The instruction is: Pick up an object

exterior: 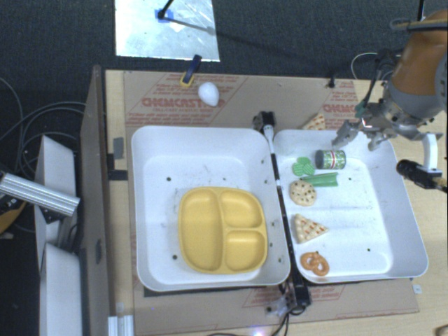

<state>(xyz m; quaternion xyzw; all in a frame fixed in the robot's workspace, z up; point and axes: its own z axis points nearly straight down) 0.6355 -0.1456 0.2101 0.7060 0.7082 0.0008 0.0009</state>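
Note:
The right bin (392, 208) holds a small green and silver can (330, 159) on its side, a green leaf-shaped piece (302, 166), a green stick (323, 180), a round cookie (303, 192), a pizza slice (308, 227) and a pretzel (315, 263). My gripper (360, 137) hangs over the far right corner of this bin, just right of and beyond the can. It is open, its two fingers spread apart with nothing between them.
The left bin (161, 159) bears a yellow divided plate (224, 229). Beyond the bins on the cardboard lie a white egg (208, 93), a blue and yellow tool (190, 71) and a cracker-like piece (316, 122). Cables run along the left.

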